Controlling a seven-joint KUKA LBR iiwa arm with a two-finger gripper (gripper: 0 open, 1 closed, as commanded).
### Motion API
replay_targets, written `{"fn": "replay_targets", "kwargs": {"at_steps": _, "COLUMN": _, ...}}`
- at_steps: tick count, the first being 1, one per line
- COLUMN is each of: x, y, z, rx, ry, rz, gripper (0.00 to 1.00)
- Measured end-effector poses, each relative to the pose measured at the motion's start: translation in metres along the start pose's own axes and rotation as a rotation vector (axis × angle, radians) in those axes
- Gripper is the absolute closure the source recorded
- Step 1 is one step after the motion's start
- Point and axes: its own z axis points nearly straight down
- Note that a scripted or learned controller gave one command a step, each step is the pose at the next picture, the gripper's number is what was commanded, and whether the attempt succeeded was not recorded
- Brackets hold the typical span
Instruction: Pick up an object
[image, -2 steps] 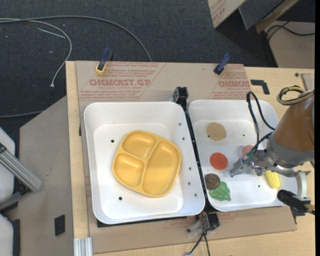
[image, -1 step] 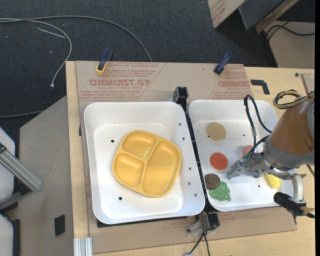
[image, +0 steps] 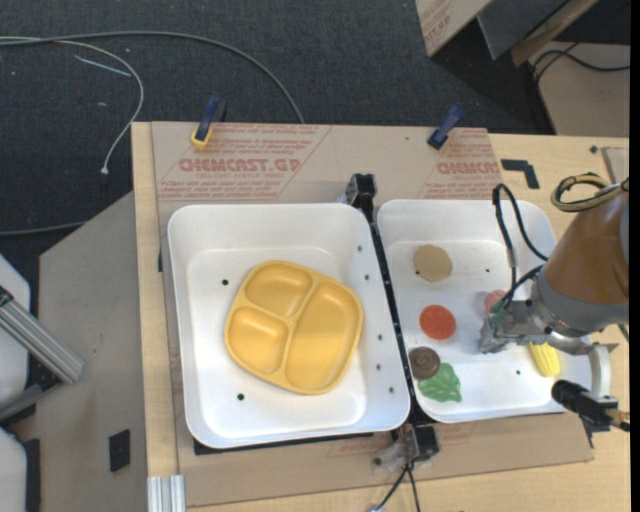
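Dark carpet is surrounding the desk (image: 300, 160); its left bin (image: 190, 300) is carrying a yellow divided plate (image: 293, 326). Right bin (image: 470, 225) is still keeping every candidate on its floor: tan disc (image: 433, 263), red disc (image: 437, 322), brown piece (image: 424, 360), green piece (image: 441, 384), yellow piece (image: 545, 359). Pincer (image: 497, 330) is working low by a pinkish item (image: 494, 299); grip state — cannot tell, so nothing is looking lifted yet.
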Motion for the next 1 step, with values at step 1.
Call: {"fn": "replay_targets", "kwargs": {"at_steps": 1, "x": -0.0039, "y": 0.0074, "z": -0.0618, "rx": -0.008, "ry": -0.004, "rz": -0.002, "gripper": 1.00}}
